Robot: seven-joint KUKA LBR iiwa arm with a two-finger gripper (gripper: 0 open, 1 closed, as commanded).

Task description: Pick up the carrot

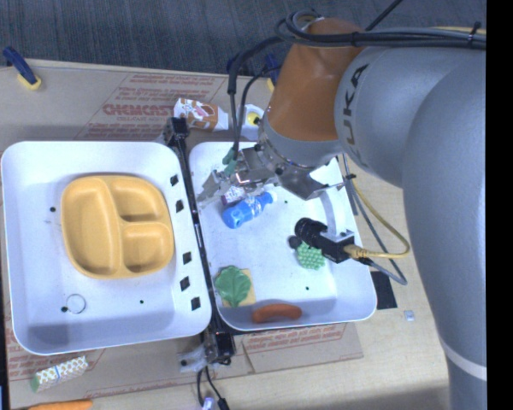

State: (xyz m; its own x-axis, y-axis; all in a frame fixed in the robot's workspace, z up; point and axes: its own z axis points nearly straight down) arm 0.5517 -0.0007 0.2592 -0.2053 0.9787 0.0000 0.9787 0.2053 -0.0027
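Carrot bin's near edge, tool well apart.

Left shallow white bin: smooth plastic with a soft sheen.
Right shallow white bin: the same smooth, lightly glossy white plastic.
Yellow divided tray: moulded plastic, smooth and slightly shiny.
Orange carrot: smooth toy-like plastic with a dull gloss.
Blue bottle: glossy plastic.
Green leafy piece: matt, crinkled surface; material unclear.
Green knobbly piece: bumpy, matt texture.
Arm's grey shell: smooth painted casing, satin finish.
Orange band: smooth and semi-glossy.
Gripper: bare grey metal parts, dull shine.
Brown sheet with red print: matt cardboard.
Counter: pale wood-look surface, matt.
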